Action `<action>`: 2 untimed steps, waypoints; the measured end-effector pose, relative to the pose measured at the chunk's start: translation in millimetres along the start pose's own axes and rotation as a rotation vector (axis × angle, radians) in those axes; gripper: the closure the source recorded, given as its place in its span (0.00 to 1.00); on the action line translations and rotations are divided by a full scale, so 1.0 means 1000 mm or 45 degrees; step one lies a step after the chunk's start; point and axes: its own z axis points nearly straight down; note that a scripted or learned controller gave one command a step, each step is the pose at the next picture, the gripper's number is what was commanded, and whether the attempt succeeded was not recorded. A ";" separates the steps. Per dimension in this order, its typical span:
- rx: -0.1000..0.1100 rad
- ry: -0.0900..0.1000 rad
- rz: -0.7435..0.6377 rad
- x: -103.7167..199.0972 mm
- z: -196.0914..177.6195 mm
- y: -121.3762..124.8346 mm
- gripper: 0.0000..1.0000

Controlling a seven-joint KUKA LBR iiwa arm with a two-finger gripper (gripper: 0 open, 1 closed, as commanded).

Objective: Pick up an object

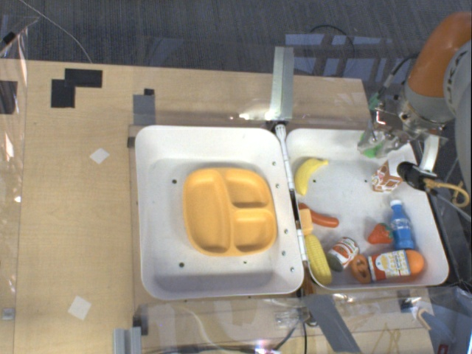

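My gripper [385, 133] hangs over the back right corner of the right bin [346, 140], under the orange band of the arm. A small green and pale object [372, 145] sits right at its tip; I cannot tell whether it is held. In the bin lie a banana [310, 174], a red sausage [321, 217], a corn cob [318, 259], a small can [341, 252], a red strawberry-like piece [380, 234], a blue bottle [401, 227], an orange bottle [394, 264] and a brown-and-white packet [385, 177].
The left bin [158, 198] holds a yellow divided plate [228, 211]. A metal post [282, 83] stands behind the seam between the bins. Cables [442, 190] trail along the right bin's right rim. Wooden bench top [66, 212] spreads out to the left.
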 end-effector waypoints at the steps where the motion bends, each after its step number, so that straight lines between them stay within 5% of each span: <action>1: 0.000 0.000 -0.001 0.000 0.000 0.000 0.00; 2: -0.002 0.001 0.113 -0.004 0.024 -0.005 0.00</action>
